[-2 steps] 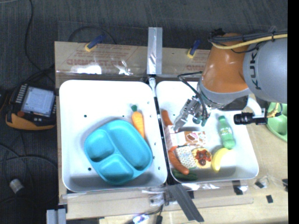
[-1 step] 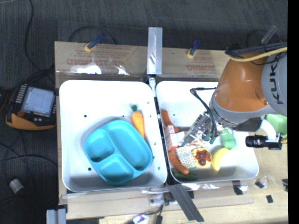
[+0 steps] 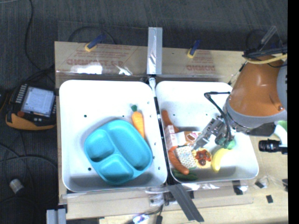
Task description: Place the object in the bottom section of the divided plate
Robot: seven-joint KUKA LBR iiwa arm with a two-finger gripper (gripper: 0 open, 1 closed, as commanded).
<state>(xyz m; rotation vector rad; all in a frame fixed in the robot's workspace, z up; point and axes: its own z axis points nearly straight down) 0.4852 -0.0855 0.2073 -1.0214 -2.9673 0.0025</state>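
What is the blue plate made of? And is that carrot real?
The plate looks like smooth moulded plastic: one even blue, rounded ridges between its sections, a soft sheen. The carrot beside it is probably a plastic toy: its orange is flat and uniform with a neat green tip, though the view cannot settle it.

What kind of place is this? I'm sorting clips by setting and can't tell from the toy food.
Probably a robotics lab bench, not a kitchen: a robot arm reaches over two white bins, toy food sits beside a blue divided plate, and cables run across dark carpet.
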